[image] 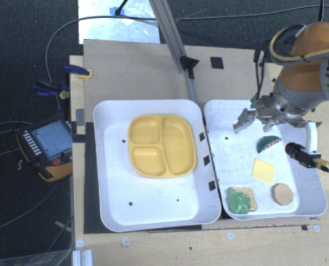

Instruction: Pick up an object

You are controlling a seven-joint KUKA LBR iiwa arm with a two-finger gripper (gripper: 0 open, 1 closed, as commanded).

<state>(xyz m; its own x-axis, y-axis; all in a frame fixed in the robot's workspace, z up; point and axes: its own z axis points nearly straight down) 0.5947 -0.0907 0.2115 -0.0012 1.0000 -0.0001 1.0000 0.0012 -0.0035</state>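
My gripper (255,124) hovers over the far part of the right bin (225,165), open, with nothing between its fingers. In that bin lie a dark green half-round piece (268,143) just right of and nearer than the gripper, a yellow square slice (263,170), a round tan disc (282,194), and a green lump on a tan slice (241,200) at the near edge. None of them touches the gripper.
The left bin (114,198) holds a yellow divided plate (162,145) in its far half. A grey pole (173,32) slants down to the bench behind the bins. A handheld controller (47,148) and cables lie off the bench at left.
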